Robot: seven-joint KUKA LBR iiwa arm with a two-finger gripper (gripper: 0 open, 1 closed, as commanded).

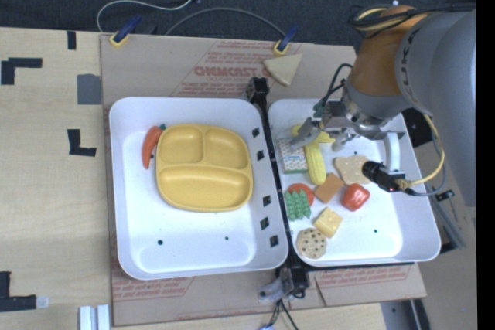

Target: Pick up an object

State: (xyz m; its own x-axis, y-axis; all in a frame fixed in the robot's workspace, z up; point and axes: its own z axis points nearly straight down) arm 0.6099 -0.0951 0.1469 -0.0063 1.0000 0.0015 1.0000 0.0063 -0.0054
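Note:
The right bin holds several toy foods. A yellow corn cob lies next to a pale patterned wafer. Nearby are a slice of bread, an orange block, a red pepper, a tomato, a green vegetable, a cheese cube and a cookie. My gripper hangs low over the bin's far left part, just above the top end of the corn and the wafer. The wrist hides what lies under it.
In the left bin there is a yellow divided plate, with an orange carrot along its left side. A tan wedge lies on the cardboard behind the bins. A black divider separates the bins.

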